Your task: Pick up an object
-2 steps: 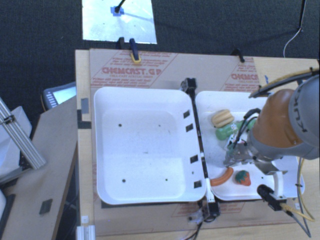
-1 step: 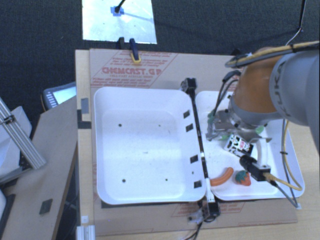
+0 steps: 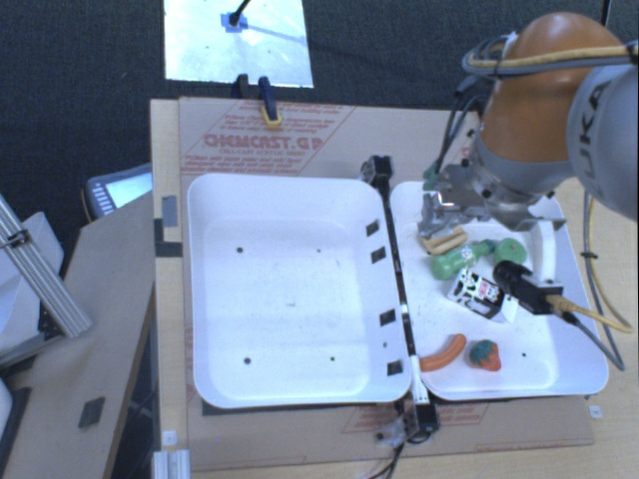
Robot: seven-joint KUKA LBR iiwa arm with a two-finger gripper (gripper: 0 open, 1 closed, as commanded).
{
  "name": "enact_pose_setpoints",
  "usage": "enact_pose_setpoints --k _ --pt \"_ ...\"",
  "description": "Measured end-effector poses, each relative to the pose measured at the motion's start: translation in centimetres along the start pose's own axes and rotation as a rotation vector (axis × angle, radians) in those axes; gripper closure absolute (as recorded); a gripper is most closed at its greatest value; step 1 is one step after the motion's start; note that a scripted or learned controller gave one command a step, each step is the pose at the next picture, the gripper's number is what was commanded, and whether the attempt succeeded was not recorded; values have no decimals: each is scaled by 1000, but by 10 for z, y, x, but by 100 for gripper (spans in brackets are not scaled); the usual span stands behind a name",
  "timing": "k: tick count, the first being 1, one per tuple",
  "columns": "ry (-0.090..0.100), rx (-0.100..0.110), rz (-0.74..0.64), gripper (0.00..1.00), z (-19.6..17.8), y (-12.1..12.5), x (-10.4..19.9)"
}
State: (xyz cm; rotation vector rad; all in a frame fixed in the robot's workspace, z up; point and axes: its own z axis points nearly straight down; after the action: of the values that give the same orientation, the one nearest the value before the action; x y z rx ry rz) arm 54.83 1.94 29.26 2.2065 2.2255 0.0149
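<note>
Dark carpet rings the bench; my gripper (image 3: 435, 218) hangs low in the right bin (image 3: 569, 372), fingers narrow, just above a tan block (image 3: 443, 240) — nothing held. Green toys (image 3: 469, 255) crowd beside it, so I could nudge rather than grasp.

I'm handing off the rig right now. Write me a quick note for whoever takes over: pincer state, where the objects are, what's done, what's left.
Pincer: low in the right bin, over its upper left part; nothing visibly held.
Objects, all in the right bin: tan block just beneath the pincer, green toy, black-and-white item, orange sausage shape, strawberry.
Left bin: holds no objects.
Done: no pick confirmed.
Left: grasp one object and lift it.
</note>
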Motion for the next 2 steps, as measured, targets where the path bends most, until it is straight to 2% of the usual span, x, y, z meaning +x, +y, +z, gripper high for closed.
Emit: enact_pose_setpoints --k 1,2 --pt "1 0 -1 100 -102 -10 41" --pt "-1 12 9 100 -96 -62 24"
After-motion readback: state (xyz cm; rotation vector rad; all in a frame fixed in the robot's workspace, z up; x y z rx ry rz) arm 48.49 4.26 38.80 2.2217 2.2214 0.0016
